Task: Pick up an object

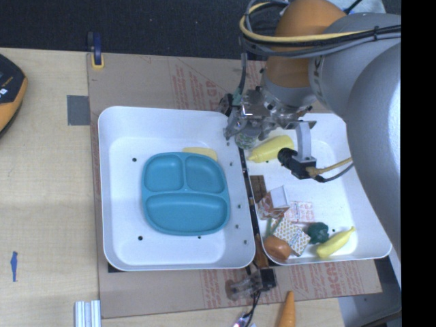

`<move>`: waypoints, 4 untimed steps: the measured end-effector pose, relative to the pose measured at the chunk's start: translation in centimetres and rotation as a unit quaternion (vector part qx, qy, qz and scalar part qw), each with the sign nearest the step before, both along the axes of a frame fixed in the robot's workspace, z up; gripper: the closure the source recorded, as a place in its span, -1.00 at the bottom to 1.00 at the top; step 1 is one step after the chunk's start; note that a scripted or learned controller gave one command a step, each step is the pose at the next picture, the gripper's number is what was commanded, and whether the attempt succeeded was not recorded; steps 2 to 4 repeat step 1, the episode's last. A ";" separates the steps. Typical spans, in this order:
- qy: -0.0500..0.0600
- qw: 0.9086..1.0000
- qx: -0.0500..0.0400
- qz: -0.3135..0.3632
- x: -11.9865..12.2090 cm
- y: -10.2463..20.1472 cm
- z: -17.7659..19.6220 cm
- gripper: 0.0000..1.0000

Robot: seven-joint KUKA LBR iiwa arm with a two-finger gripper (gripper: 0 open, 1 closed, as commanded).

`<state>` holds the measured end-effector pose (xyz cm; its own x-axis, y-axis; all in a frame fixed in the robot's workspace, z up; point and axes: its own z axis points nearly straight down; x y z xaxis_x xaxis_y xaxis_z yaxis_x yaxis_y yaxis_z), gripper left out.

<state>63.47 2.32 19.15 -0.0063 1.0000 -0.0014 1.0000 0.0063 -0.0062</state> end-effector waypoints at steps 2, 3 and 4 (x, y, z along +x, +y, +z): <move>-0.002 1.000 0.000 0.000 0.7 0.7 0.1 1.00; -0.002 1.000 0.000 0.000 0.7 0.7 0.1 1.00; -0.002 1.000 0.000 0.000 0.7 0.7 0.1 1.00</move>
